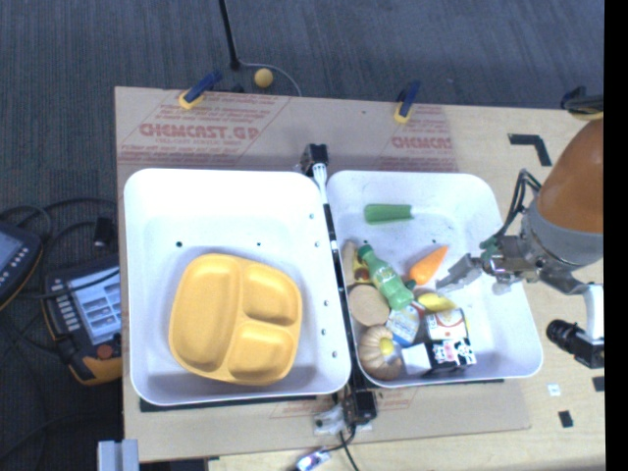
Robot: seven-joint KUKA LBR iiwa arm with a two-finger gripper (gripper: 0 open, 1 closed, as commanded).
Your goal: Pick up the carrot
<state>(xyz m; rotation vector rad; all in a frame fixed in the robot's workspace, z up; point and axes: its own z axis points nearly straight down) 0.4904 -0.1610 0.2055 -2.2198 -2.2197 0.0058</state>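
Hand (461, 271) apparently just beside carrot (429, 263)

Yellow divided plate (236, 316) in left bin (147, 194), green bottle (387, 278), green cylinder (389, 213) in right bin (491, 199)

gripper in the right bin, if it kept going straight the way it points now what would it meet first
Probably the carrot. The gripper points left and slightly down the camera view, and the carrot's orange body lies just ahead. Height above the bin is unclear, so it might pass over it.

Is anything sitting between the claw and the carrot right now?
No. In the camera view, just a short bare strip of white bin floor separates the claw from the carrot.
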